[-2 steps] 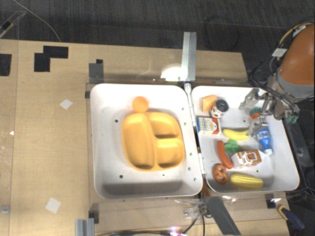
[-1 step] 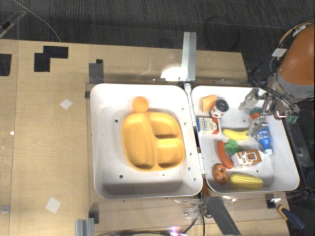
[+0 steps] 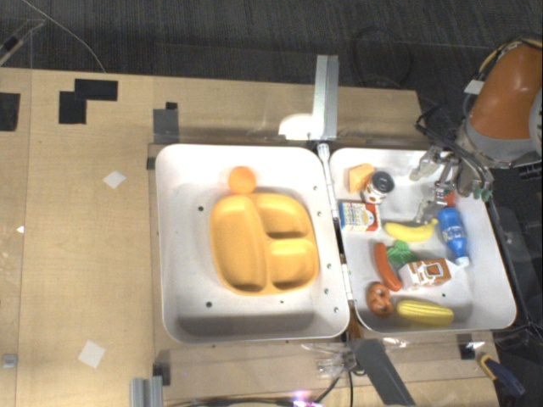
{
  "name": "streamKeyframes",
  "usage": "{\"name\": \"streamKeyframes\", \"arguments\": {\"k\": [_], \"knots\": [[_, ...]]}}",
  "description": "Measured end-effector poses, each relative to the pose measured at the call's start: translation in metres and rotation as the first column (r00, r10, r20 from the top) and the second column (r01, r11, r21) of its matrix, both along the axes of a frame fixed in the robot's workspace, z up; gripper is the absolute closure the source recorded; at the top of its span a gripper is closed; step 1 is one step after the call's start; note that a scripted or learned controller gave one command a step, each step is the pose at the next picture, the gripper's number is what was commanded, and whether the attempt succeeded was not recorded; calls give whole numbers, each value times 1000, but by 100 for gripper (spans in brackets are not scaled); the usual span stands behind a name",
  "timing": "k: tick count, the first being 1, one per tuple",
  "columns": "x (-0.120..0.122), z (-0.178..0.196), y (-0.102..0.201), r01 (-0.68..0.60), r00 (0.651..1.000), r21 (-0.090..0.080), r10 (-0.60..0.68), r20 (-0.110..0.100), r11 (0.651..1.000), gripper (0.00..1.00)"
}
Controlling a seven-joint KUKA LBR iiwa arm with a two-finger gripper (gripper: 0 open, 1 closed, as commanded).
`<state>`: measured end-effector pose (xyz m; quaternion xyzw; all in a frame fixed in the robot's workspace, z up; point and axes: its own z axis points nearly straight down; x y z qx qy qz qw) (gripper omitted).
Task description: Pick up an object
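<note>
Pale wood makes up the surface (image 3: 76,253) that carries my two white bins, with dark floor beyond its far edge. My arm (image 3: 507,100) comes in over the right edge, its orange band high above the far right corner of the right bin (image 3: 501,299), and the wrist angles down and leftward so that my gripper (image 3: 439,186) hangs just over that bin's far right part. I cannot tell how the gripper is set from this slant. Right beneath it stands a blue bottle (image 3: 453,234), with a banana (image 3: 410,230) just to its left. A small milk carton (image 3: 357,215), a red sausage (image 3: 385,265), a corn cob (image 3: 425,313) and an apple (image 3: 379,298) lie nearer the bin's middle and near edge. The left bin (image 3: 182,312) holds a yellow divided tray (image 3: 261,242) with an orange ball (image 3: 242,179) at its far end.
</note>
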<state>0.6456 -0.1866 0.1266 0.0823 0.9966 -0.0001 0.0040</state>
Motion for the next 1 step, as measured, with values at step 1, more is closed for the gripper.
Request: {"name": "streamKeyframes", "arguments": {"k": [1], "knots": [[-61, -37, -19, 131, 991, 0, -131, 5, 991, 0]]}}
